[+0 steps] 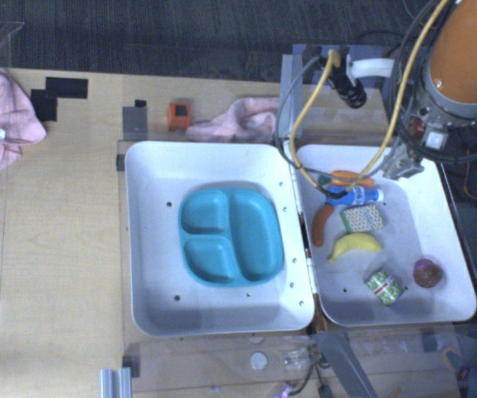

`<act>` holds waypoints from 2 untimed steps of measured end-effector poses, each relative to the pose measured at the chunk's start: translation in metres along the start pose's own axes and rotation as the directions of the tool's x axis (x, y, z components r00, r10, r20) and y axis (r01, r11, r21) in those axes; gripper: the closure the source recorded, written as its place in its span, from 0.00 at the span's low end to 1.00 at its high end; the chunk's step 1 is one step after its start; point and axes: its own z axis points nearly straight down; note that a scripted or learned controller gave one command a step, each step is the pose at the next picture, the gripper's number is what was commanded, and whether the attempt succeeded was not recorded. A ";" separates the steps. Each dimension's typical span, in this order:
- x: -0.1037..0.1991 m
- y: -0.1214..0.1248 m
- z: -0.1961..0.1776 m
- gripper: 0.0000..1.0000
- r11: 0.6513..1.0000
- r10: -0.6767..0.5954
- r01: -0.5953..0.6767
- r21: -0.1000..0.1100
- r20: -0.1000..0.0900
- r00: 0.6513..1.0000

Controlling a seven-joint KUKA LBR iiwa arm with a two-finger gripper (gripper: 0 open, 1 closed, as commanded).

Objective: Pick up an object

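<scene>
The right bin (458, 255) holds several small objects: an orange carrot (348, 175), a blue bottle (357, 196), a brown sausage (322, 224), a green-and-white checkered piece (362, 218), a yellow banana (356, 245), a green can (384, 286) and a dark red round fruit (427, 272). My gripper (406, 166) hangs over the bin's far right corner, below the orange band, to the right of the carrot and bottle. Nothing shows in its grasp.
The left bin (151, 222) holds a blue divided tray (230, 235). Yellow and black cables (304, 110) loop down over the divide between the bins. Pink cloths lie behind the bins (234, 120) and at the far left (2, 127). An orange block (178, 113) sits on the bench.
</scene>
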 end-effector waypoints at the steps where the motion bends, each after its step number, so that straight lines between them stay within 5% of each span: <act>1: 0.011 0.024 0.146 1.00 0.864 0.503 -0.502 -0.040 0.022 0.864; 2: 0.012 0.009 0.089 1.00 1.000 -0.006 0.007 -0.020 0.030 1.000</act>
